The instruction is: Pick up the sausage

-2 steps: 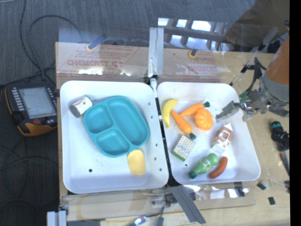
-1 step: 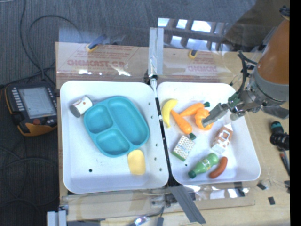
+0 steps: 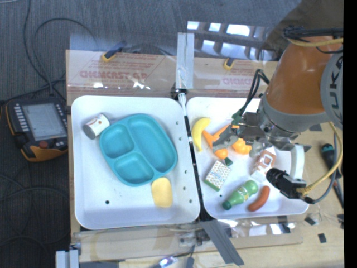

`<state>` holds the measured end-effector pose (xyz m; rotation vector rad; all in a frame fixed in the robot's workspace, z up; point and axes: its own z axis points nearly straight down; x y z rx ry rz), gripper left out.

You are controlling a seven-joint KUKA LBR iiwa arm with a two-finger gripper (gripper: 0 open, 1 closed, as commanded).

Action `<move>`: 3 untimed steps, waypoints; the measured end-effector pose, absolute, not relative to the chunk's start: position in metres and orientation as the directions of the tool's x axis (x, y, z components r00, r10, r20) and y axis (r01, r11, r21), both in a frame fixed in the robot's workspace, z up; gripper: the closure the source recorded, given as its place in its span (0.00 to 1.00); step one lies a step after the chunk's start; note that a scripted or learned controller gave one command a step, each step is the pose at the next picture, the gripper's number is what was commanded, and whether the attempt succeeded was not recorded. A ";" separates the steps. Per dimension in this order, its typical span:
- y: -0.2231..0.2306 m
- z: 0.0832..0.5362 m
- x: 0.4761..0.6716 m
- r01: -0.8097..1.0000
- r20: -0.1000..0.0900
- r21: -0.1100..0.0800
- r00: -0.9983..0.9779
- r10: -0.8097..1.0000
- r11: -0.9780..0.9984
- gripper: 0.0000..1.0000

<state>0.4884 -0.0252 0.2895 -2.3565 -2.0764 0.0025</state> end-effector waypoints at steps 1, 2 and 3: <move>-0.096 0.220 0.504 0.993 -0.001 -0.003 0.120 0.993 -0.120 0.00; -0.025 0.182 0.541 0.953 -0.002 -0.005 0.303 0.953 -0.303 0.00; -0.005 0.183 0.621 0.840 -0.006 -0.001 0.542 0.840 -0.542 0.00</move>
